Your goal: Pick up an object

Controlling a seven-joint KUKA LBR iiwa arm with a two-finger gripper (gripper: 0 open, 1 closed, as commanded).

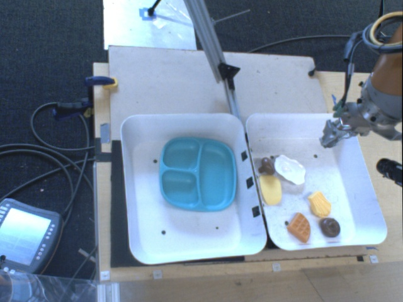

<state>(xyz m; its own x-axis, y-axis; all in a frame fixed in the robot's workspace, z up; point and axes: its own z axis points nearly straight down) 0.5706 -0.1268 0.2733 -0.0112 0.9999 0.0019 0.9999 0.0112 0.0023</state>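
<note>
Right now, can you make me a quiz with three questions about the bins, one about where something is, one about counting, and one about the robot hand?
1. Where is the blue plate?
A. left bin
B. right bin
C. the floor

2. How many small things lie in the right bin?
A. two
B. four
C. six

3. Where is the gripper?
A. on the plate
B. above the right bin's far corner
C. over the left bin

Answers: 1 A, the plate sits inside the left bin. 2 C, six small pieces lie there. 3 B, the gripper hangs at the bin's far edge, away from the pieces.
</note>
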